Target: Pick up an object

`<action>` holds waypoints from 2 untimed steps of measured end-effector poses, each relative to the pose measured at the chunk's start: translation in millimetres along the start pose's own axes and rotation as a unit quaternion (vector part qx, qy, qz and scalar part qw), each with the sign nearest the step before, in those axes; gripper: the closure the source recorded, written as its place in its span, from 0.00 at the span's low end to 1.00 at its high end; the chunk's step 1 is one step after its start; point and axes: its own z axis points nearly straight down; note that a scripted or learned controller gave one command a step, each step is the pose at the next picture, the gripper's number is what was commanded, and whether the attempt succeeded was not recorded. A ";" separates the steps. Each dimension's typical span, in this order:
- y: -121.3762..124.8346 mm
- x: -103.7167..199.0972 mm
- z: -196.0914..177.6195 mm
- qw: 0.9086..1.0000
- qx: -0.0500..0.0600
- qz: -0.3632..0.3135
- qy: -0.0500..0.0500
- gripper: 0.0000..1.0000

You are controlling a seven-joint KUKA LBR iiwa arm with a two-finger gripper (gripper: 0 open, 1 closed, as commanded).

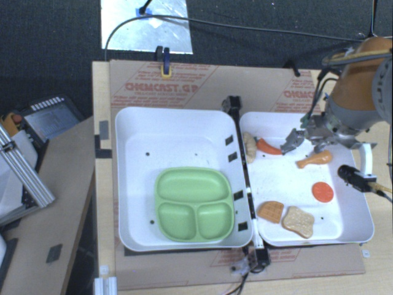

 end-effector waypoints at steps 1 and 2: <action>3.1 0.2 -7.1 1.000 -0.007 -0.001 -0.001 0.00; -1.6 -4.7 37.4 1.000 -0.004 0.000 0.000 0.00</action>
